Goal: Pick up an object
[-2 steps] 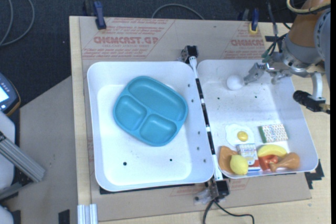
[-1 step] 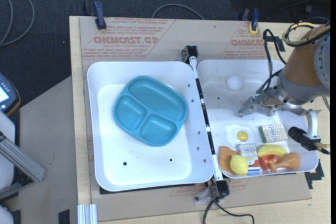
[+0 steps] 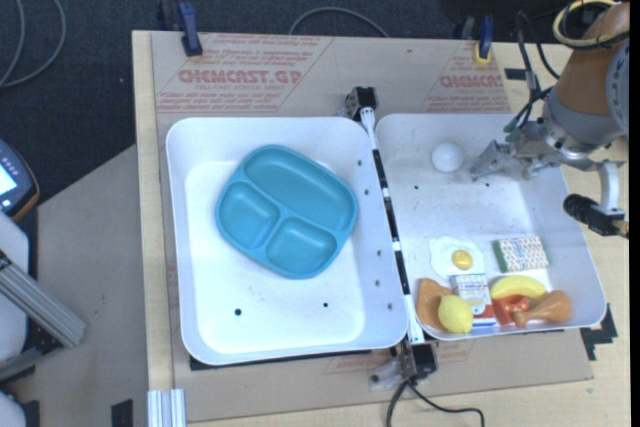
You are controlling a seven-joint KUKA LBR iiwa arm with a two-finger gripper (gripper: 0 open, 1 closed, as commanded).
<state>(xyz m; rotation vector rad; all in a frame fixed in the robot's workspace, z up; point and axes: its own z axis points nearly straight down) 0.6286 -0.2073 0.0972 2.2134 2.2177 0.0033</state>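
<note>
The table (image 3: 300, 65) carried two shallow white bins side by side. The left bin (image 3: 200, 315) held a blue divided plate (image 3: 287, 210), lying flat near its centre.

In the right bin (image 3: 560, 215), a small white ball (image 3: 446, 156) lay near the far wall. Toward the near edge sat a fried egg (image 3: 459, 259) and a small patterned packet (image 3: 520, 253), close together. In the near corner were bunched a yellow lemon (image 3: 454, 314), a banana (image 3: 519, 288), a red piece (image 3: 506, 308), an orange drumstick-shaped piece (image 3: 547, 306) and a small box (image 3: 472, 289), touching or overlapping one another.

The arm (image 3: 590, 85) reached in from the right over the far part of the right bin. The hand (image 3: 487, 165) was just beside the white ball, to its right. Whether the hand was open or closed could not be told, and nothing was seen gripped in it.
</note>
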